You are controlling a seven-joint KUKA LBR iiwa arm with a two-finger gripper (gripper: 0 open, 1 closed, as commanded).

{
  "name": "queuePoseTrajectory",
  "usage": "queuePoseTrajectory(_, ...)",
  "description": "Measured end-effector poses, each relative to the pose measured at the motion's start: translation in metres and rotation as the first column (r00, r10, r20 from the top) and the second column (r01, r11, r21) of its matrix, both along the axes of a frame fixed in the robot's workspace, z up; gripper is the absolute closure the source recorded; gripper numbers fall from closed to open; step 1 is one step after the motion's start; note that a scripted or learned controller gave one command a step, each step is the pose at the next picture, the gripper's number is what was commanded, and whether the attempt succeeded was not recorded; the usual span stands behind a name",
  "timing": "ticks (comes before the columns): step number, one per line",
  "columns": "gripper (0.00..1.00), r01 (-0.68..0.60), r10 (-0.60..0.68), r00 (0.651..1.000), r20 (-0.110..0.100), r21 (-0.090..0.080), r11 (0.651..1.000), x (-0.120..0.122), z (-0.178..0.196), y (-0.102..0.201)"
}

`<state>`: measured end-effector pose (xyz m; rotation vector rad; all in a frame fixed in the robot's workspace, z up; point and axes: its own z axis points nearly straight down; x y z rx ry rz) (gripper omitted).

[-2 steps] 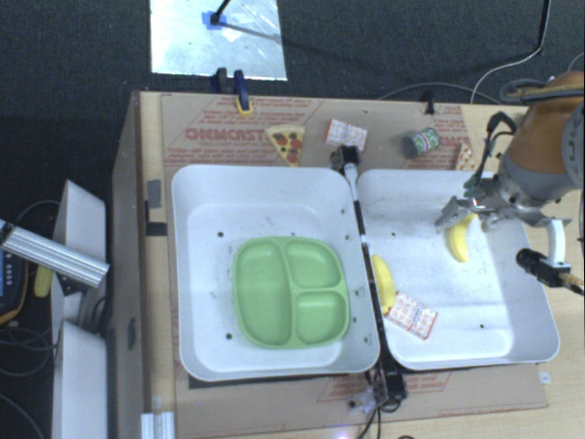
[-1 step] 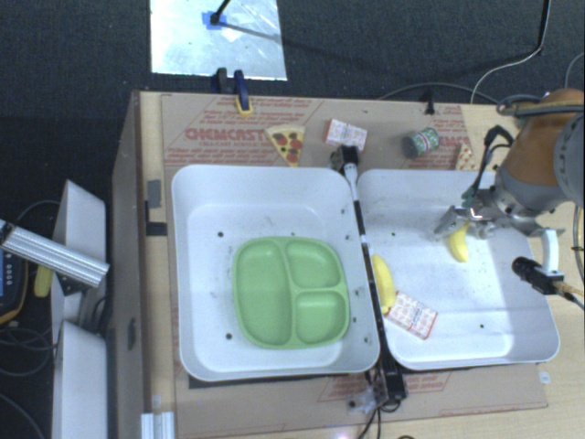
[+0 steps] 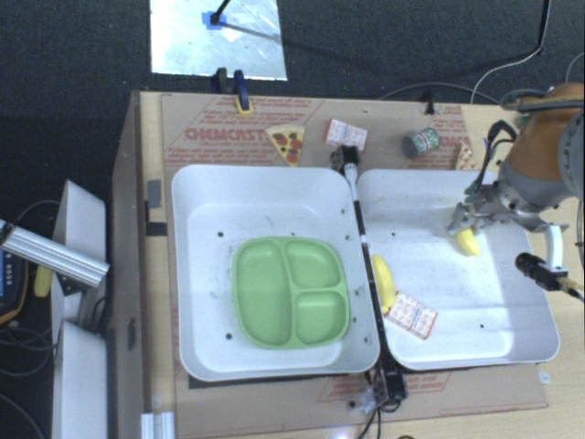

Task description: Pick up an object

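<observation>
1. The arm [image 3: 539,167] was grey, with a broad orange band above the wrist.
2. A black cable looped beside the wrist.
3. The gripper [image 3: 468,222] looked metallic grey, though blurred.

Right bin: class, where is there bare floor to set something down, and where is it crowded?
Free: the right bin floor's middle and right part, between the tool and the red-and-white packet. Crowded: its left wall, where a banana and the packet lie, and the upper area around the small yellow piece.

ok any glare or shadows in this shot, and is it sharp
Camera view: bright glare on the shiny sheet at top; the right bin looks washed out, with the arm's soft shadow near the gripper; the green tray is evenly lit; slightly soft overall.
</observation>
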<state>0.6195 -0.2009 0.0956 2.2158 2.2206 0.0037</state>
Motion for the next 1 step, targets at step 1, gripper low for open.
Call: queuePoseTrajectory(1,1.00,-0.001,0.001,1.000,-0.005,0.002,1.000,0.0117,-0.0112,0.0693)
